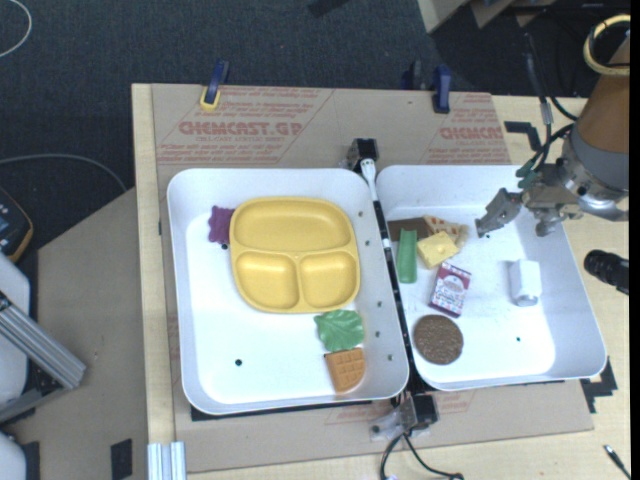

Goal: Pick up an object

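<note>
both bins were plain white, on a tan board printed with faded red lettering. left bin: yellow divided tray; purple piece at its edge; green leafy piece; orange waffle-patterned piece. right bin: green block; pale yellow wedge; brown piece; small red and white printed box; brown speckled disc; light grey cylinder. arm was orange above the wrist, grey metal lower down. blue and yellow clamp, dark blue clamp. floor was dark blue-grey carpet.
</note>
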`<state>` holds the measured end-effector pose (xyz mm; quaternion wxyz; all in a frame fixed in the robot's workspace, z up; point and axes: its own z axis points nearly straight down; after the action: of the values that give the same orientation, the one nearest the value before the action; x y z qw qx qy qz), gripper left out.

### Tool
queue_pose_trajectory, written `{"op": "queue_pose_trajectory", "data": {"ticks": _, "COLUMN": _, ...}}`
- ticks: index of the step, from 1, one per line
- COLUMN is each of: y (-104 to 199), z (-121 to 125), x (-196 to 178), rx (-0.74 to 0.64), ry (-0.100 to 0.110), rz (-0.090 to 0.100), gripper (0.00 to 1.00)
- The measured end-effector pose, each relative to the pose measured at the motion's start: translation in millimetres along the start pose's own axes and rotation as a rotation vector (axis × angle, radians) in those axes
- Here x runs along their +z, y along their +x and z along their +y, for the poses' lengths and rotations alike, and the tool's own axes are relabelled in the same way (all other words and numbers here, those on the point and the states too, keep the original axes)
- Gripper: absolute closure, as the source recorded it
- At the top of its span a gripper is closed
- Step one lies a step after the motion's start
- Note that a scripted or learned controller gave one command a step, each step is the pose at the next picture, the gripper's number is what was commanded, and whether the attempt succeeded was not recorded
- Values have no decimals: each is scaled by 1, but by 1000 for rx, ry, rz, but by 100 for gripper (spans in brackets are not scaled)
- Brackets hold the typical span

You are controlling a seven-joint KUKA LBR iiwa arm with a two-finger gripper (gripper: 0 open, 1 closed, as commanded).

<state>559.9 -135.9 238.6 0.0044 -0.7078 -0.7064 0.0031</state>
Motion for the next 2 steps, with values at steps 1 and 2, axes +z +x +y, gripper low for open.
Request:
{"op": "queue_pose_trajectory", "data": {"ticks": 1, "y": 0, "z": 2, "x": -5, "rx": -2, "ry": -10, "rz": -2, "gripper": 0}}
{"op": "queue_pose_trajectory", "data": {"ticks": 2, "y": -9, "z": 5, "x": 45, "rx": -1, "ry": -4, "rz": 0, "gripper": 0}}
